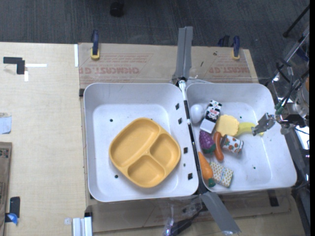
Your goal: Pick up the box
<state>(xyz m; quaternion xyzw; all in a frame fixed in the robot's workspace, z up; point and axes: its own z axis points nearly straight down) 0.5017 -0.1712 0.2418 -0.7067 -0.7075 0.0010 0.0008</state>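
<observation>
1. A pale wooden bench [39,132] carries two shallow white bins side by side on a sheet of brown cardboard [133,65], with dark carpet across the top of the frame.
2. The left bin [93,146] holds a yellow divided plate [144,152] at its centre.
3. The right bin [266,166] holds a cluster of toys along its left side: a white ball [197,113], a purple piece [206,140], a carrot [205,167] and a patterned packet [222,175].
4. The box [212,111], printed in black and white like a cow, stands at the upper left of the right bin, just beside the ball.
5. The gripper [264,124] reaches in from the right edge of the frame, low over the right bin's middle, beside a yellow toy [229,125].
6. Whether its fingers are spread or closed cannot be told; the box sits apart from them.
</observation>
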